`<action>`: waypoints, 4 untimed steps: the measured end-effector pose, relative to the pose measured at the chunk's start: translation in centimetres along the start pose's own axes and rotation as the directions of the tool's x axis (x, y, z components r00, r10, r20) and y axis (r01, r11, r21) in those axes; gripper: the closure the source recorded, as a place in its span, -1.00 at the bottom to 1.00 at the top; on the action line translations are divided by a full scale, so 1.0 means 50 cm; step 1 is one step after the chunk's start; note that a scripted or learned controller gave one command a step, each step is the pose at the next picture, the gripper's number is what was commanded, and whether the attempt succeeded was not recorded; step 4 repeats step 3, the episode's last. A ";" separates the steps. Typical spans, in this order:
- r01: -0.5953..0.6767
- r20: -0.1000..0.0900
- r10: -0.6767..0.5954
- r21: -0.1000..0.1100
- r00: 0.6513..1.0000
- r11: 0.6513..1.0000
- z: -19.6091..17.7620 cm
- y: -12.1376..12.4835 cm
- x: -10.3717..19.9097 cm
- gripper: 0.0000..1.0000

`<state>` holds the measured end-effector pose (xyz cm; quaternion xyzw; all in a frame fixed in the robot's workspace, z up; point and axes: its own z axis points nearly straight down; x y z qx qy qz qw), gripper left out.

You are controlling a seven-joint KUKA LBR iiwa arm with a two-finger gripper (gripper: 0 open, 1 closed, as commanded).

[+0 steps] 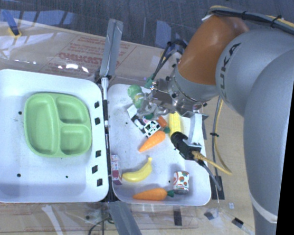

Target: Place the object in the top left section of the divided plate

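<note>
Inspection finds the task at its picking stage. The divided plate (57,125), green, lies in the left bin (1,176) near its far edge, and all three of its sections appear unoccupied. The gripper (151,103) is down in the right bin (192,200) near its far left corner, among a cluster of small items; whether it is apart, together or clamped on anything cannot be told from this angle, and no item is seen held. Which item is the intended object is therefore not established. Candidates in the right bin: a green item (134,91) at the far left corner, a black-and-white patterned item (148,125), a carrot (152,140) mid-bin, a corn cob (174,124) beside it, a banana (138,171), a second carrot (151,194) at the near edge, and a small can (181,181). In my judgement the next move requires a confirmed grasp, a clean lift, then travel across to the plate's top left section. Legible writing: "KUKA" on the arm (258,80); the can's label is unreadable.
</note>
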<state>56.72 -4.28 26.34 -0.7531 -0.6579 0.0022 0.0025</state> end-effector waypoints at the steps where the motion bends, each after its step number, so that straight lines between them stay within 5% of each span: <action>1: 0.016 0.001 -0.016 0.003 1.000 1.000 0.151 0.085 0.144 1.00; 2: 0.016 0.001 -0.016 -0.002 1.000 1.000 0.146 0.087 0.143 -1.00; 3: 0.101 0.000 -0.101 -0.007 0.995 0.995 0.021 0.053 0.160 -1.00; 4: 0.101 0.000 -0.101 -0.007 0.995 0.995 0.021 0.053 0.160 -1.00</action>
